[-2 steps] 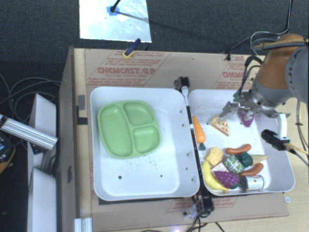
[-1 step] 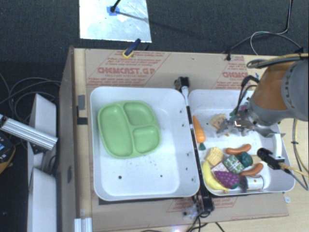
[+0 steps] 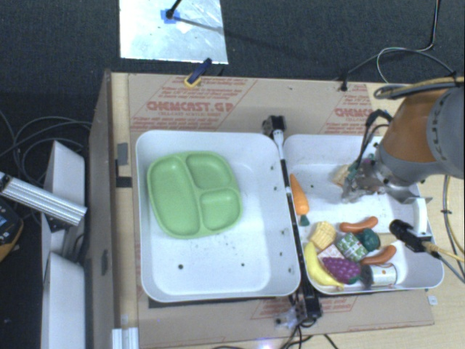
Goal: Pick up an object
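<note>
And here we are above the bench, two shallow white bins side by side. The left white bin (image 3: pixel 167 267) carries a pale green plastic plate with three compartments (image 3: pixel 194 193), lying flat in its upper half, well apart from everything else.

All the action is on the other side. The grey arm with its orange band (image 3: pixel 418 133) reaches in from the right and dips into the right white bin (image 3: pixel 320 151), and the gripper (image 3: pixel 356 184) sits low over the bin floor in the upper middle, with something small and pale just beside it at its left. Whether the gripper is open or closed, I cannot tell from this slant.

Below it, the toy food is crowded along the bin's lower part. An orange plastic carrot with a green top (image 3: pixel 298 195) lies along the left wall. A yellow corn cob (image 3: pixel 322 233) sits near a yellow banana (image 3: pixel 313 262), which curves along the lower left corner. A purple bunch of grapes (image 3: pixel 341 269) rests beside the banana. An orange-red sausage (image 3: pixel 358 225) lies just below the gripper, apart from it.
</note>
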`<state>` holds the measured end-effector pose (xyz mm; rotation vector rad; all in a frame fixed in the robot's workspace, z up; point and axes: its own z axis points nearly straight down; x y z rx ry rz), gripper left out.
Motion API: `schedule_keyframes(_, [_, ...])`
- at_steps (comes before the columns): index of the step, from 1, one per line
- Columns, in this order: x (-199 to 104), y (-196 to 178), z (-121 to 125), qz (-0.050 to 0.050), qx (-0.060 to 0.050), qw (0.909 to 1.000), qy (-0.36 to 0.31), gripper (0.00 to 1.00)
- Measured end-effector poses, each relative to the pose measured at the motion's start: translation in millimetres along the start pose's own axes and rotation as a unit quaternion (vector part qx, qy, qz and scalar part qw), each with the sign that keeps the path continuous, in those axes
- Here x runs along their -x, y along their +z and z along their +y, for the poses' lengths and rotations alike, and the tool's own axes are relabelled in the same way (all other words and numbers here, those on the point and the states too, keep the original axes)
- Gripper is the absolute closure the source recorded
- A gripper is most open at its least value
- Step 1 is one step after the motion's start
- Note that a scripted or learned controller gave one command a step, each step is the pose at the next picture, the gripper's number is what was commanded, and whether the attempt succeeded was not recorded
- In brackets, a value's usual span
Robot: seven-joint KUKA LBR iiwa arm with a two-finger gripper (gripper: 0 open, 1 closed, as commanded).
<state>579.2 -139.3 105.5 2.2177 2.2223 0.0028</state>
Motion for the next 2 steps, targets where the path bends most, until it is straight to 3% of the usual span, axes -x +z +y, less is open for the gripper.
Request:
schedule_keyframes(1, [4.7,-44.1,71.5,-0.001,0.001,1.0,-0.001,1.0])
schedule_keyframes(2, [49.5,-79.6,88.2,-0.001,0.001,1.0,0.0,1.0])
